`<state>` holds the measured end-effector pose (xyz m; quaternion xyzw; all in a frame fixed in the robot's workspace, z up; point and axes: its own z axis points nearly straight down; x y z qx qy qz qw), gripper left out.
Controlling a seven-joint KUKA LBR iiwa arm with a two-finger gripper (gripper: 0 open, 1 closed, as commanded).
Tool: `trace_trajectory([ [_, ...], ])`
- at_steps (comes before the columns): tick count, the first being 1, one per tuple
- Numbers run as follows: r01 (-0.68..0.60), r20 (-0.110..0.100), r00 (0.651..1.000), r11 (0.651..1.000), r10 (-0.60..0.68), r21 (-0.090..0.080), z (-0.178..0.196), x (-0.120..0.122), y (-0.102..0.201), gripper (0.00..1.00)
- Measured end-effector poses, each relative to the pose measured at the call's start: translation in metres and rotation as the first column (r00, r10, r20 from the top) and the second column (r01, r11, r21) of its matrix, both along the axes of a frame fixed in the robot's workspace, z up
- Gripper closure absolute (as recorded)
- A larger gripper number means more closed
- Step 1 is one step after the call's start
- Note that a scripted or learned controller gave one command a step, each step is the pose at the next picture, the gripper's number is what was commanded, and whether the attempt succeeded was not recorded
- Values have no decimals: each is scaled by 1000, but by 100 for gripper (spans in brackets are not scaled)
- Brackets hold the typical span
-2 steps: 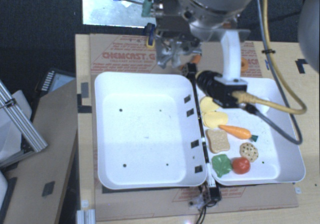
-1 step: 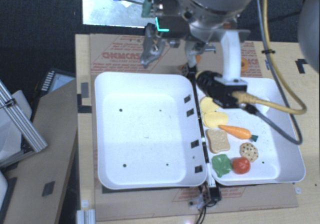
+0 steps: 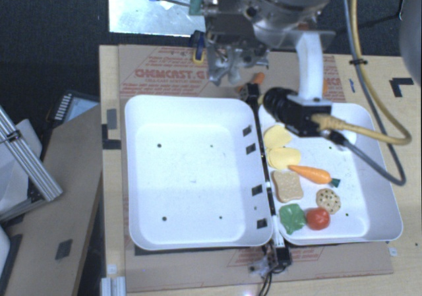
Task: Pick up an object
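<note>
My gripper (image 3: 225, 72) hangs high above the bench, over the far edge of the left bin (image 3: 191, 176), with nothing visible between its fingers. The right bin (image 3: 379, 215) holds the toy food: two pale yellow pieces (image 3: 281, 146), an orange carrot (image 3: 310, 173), a slice of bread (image 3: 287, 186), a round cookie (image 3: 328, 200), a green piece (image 3: 292, 217) and a red tomato (image 3: 318, 219). All of these lie along the right bin's left side, well below and to the right of the gripper.
A divider with black clips (image 3: 259, 169) runs between the two bins. A yellow cable (image 3: 369, 133) loops over the right bin's far part. Cardboard (image 3: 165, 74) lies under the bins, and a metal rail (image 3: 26, 163) stands at the left.
</note>
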<state>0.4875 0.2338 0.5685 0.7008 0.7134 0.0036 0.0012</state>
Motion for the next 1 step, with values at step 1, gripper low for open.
trace_trajectory([
  [1,-1,-1,1000,1000,1,0,0,0,0,0],
])
